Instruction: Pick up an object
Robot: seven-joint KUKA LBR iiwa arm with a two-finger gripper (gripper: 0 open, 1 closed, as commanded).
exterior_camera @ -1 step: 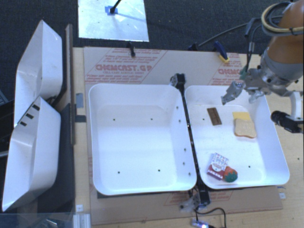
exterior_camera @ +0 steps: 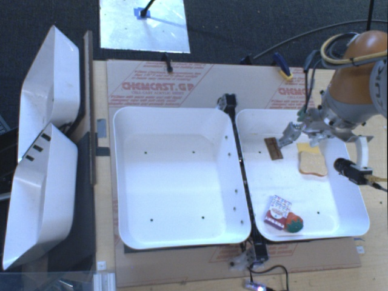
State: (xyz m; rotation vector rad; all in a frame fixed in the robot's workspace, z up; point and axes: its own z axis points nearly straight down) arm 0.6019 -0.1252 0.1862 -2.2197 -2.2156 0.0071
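Two white bins sit side by side on my feed; the left bin [exterior_camera: 176, 180] has nothing in it that I can see, the right bin [exterior_camera: 339, 205] holds everything. I've got the gripper [exterior_camera: 291, 133] low over the right bin's far end, just beside a small brown block [exterior_camera: 273, 148]. How it's set I cannot tell from this angle. A slice of toast [exterior_camera: 312, 163] lies just right of the block. Near the front wall, a printed packet [exterior_camera: 278, 211] touches a red strawberry [exterior_camera: 293, 222].
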